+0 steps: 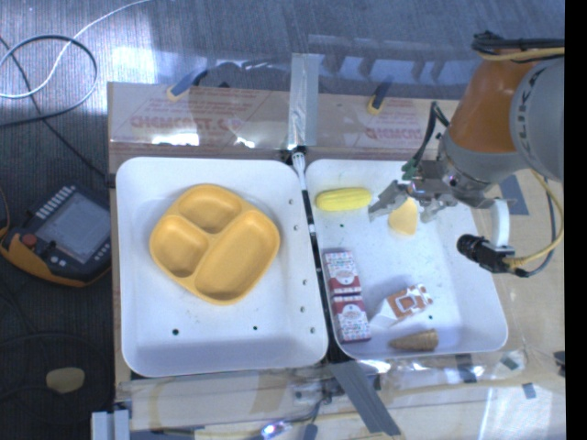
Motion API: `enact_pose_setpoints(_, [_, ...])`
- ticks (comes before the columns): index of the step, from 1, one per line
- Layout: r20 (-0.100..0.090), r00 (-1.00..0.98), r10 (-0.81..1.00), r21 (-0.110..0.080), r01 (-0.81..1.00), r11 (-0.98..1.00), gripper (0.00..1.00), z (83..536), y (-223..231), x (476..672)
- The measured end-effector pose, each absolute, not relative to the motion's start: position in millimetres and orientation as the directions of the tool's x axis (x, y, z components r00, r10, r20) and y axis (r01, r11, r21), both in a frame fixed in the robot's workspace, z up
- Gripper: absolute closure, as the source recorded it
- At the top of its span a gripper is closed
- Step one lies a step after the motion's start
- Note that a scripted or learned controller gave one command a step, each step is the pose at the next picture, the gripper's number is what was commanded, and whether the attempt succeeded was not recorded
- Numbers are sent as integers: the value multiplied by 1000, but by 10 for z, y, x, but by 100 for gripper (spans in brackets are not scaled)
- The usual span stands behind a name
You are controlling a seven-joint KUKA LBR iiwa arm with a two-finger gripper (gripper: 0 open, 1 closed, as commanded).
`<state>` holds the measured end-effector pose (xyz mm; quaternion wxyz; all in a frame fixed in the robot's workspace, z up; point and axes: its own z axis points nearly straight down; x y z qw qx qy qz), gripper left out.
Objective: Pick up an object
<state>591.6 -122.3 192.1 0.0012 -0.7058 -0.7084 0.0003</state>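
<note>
My gripper (401, 207) hangs over the upper part of the right bin (477, 310), its two fingers spread apart and open. A pale yellow wedge (403, 219) lies on the bin floor between and just below the fingertips; I cannot tell whether they touch it. A yellow oblong piece (343, 199) lies just left of the gripper by the bin's top left corner. Lower in the same bin are a red and white box (345, 293), a small orange and white packet (408, 302) and a brown lump (414, 340).
The left bin (138, 328) holds a yellow divided plate (215, 243). A divider wall (312, 246) separates the two bins. The arm's black cable fitting (483, 251) hangs over the right bin's right edge. A teach pendant (64, 235) lies on the floor at far left.
</note>
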Motion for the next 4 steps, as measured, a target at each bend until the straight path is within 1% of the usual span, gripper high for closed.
enact_pose_setpoints(1, [-2, -5, 1000, -4, 1000, 5, 0, 1122, -1681, 6010])
enact_pose_setpoints(2, [-3, 199, 980, -2, 980, -199, 0, 1659, -2035, 6226])
enact_pose_setpoints(3, [-4, 13, 1000, -2, 1000, -13, 0, 1863, -1794, 6435])
enact_pose_setpoints(4, [-2, -129, 992, 0, 992, 129, 0, 944, -1804, 6470])
